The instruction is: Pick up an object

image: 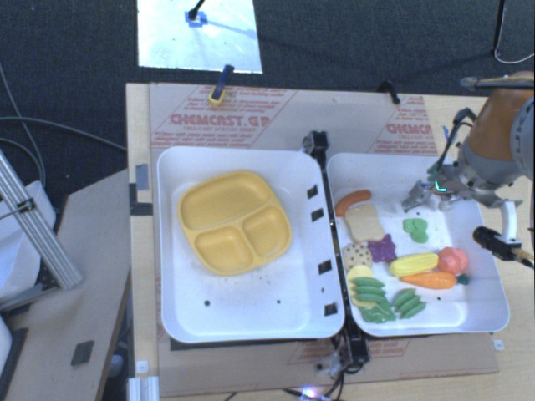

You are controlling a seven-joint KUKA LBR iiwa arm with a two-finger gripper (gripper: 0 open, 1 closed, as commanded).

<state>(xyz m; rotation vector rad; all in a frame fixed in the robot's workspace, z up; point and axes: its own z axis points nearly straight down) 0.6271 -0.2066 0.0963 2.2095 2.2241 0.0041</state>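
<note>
Two white bins sit side by side on the tabletop (142, 249). The left bin (180, 307) holds a yellow divided tray (234, 222), and the right bin (485, 303) holds a heap of toy food. We judge the tray stays apart so the pickable pieces are gathered within the arm's reach from the right.

The arm (501, 136) hangs over the far right part of the right bin, with its end effector (439, 192) just above the bin floor near a green piece (415, 229). We cannot tell whether the end effector is released or clenched, and we see nothing gripped in it.

As the likely target we take the green piece, lying close below the end effector, just left of the bin's middle. It looks small, lumpy and bright green, with clear floor around it. Other candidates lie nearer to us: a red sausage (353, 200), a bread slice (364, 221), a purple piece (384, 248), a corn cob (414, 264), a carrot (428, 280), a tomato (452, 260) and pea pods (386, 301), several touching one another.
</note>
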